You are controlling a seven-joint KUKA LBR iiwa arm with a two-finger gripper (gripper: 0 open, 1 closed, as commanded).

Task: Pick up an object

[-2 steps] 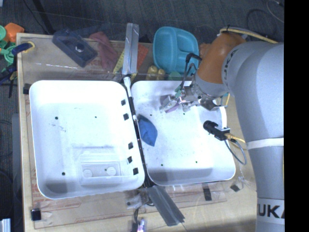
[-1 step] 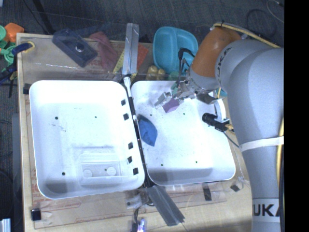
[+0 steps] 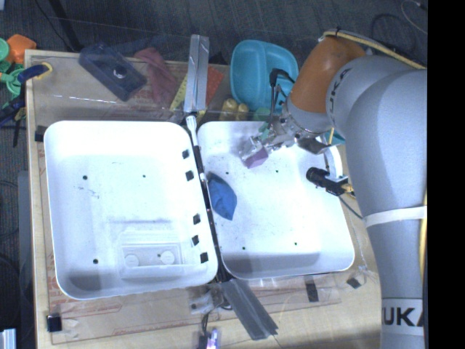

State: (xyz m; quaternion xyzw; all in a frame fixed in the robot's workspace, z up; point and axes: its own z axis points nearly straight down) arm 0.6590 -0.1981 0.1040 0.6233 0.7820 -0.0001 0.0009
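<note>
The arm (image 3: 378, 144) reaches in from the right and bends over the far edge of the right bin (image 3: 290, 260). Its gripper (image 3: 263, 145) hangs near the bin's far wall, and the fingers are clamped on a small mauve block (image 3: 254, 155), which sits between their tips just above the white floor. A blue cloth-like object (image 3: 222, 197) lies against the right bin's left wall, beside the black clips on the divider between the two bins. The middle and near parts of the right bin's floor lie open. The left bin (image 3: 65, 195) has a clear rectangular piece (image 3: 150, 251) near its near wall. Beyond the bins, on the tabletop (image 3: 58, 78), stands a teal container (image 3: 261, 75).
</note>
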